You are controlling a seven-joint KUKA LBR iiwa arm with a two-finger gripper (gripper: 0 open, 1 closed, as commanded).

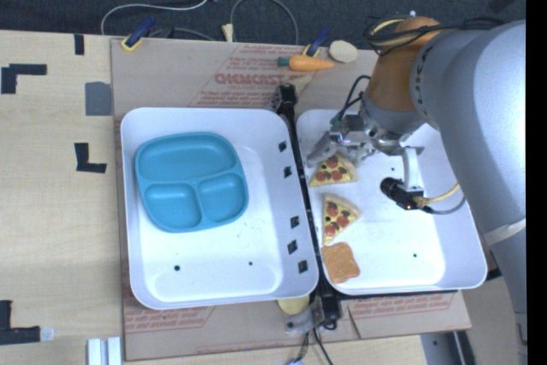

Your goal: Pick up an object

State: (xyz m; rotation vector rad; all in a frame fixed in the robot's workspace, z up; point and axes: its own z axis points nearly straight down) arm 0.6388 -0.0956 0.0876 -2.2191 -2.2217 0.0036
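White plastic bins sit side by side on a cardboard sheet [248, 77], and the gripper [340, 143] hangs low in the right bin [444, 261], near its upper left corner. Its metal fingers [325, 151] point down and to the left, with their tips at or just above the upper pizza slice [332, 173]. Whether they are spread or closed on anything I cannot tell; the tips are small and blurred against the white floor, and they may be touching the slice's top edge.

Just below the jaws lies that slice, and further below it a second pizza slice [338, 216], apart from the first. Lower still, near the bin's front wall, rests a brown toast-like piece [341, 261]. All three lie along the bin's left side, close to the divider between the bins.

Well to the left of the jaws, in the left bin [214, 286], a blue divided plate [192, 180] lies flat. Above the jaws, outside the bins on the cardboard, lie an orange carrot-like toy [309, 62] and a pale round piece [344, 51].
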